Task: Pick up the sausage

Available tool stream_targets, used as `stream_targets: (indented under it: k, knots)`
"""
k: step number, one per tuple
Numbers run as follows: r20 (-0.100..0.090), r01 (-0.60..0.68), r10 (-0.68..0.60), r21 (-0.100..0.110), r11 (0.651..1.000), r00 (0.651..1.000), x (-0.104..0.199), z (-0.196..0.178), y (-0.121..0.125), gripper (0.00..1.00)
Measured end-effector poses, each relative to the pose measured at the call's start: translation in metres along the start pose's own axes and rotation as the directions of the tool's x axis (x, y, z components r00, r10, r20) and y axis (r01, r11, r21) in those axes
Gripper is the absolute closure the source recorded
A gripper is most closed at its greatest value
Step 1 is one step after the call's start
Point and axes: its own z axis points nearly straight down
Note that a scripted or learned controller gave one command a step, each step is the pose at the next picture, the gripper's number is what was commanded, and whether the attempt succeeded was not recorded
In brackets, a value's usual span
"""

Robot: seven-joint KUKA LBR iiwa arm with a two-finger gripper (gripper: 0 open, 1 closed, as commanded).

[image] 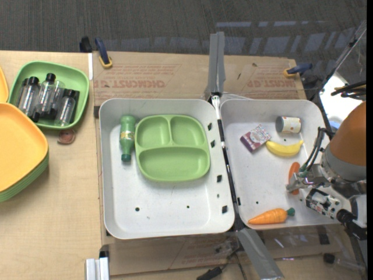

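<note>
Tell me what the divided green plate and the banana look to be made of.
Divided green plate: probably moulded plastic, matte, uniform pale green with soft rounded dividers. Banana: likely a plastic toy, smooth, even yellow with a slight sheen, though real fruit can't be ruled out.

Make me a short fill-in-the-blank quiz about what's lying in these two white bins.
1. The divided tray in the left bin is coloured ____.
2. The green bottle lies to the ____ of that tray in this view.
3. The carrot lies in the ____ bin.
4. The yellow fruit in the right bin is a ____.

Answers: green; left; right; banana
</note>
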Motion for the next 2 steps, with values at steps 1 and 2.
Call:
stream_targets:
  k: [1,2]
  knots:
    - [0.002,0.043,-0.043,0.001,0.999,0.999,0.01,-0.073,0.083,1.0]
    - [0.001,-0.002,0.002,0.003,1.0,1.0,0.023,-0.124,0.029,1.0]
